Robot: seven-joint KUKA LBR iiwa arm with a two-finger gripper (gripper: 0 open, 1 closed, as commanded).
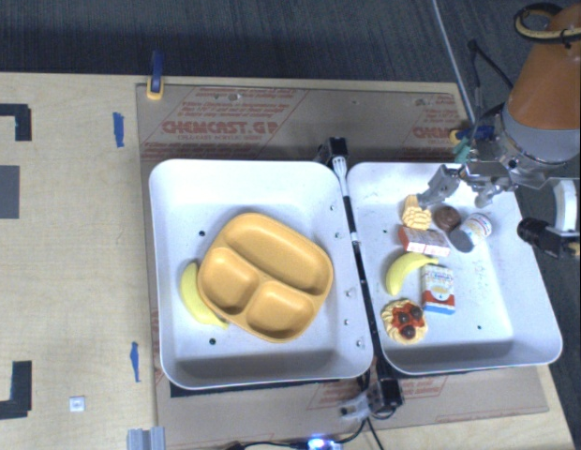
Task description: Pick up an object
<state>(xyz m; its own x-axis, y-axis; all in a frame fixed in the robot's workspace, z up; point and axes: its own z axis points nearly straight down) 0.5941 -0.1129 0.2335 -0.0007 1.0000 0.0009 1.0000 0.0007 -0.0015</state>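
Nearest the lens, at the bench's front edge, a tangle of cables [365, 406] sits below the seam between the two bins.

Left bin [169, 204]: a yellow-orange divided tray [262, 275] with three compartments lies tilted across the middle. A yellow banana [192, 293] peeks out from under its left edge, touching it.

Right bin [525, 336]: a cluster of small toy foods. Front to back: a round pizza piece [404, 320] with red spots, a small carton [439, 289] with red and blue print just beside it, a second banana [403, 270], a flat pink-and-white packet [424, 242], a pale yellow waffle-like piece [415, 216], a dark brown round piece [446, 218] and a white cup-like item [476, 225] (details too small to tell).

Gripper [464, 187] hangs over the bin's back right part, just above the brown piece and the white item. Its fingers [440, 184] stand spread apart, nothing between them. Grey arm [543, 111] with its orange band enters from the right.
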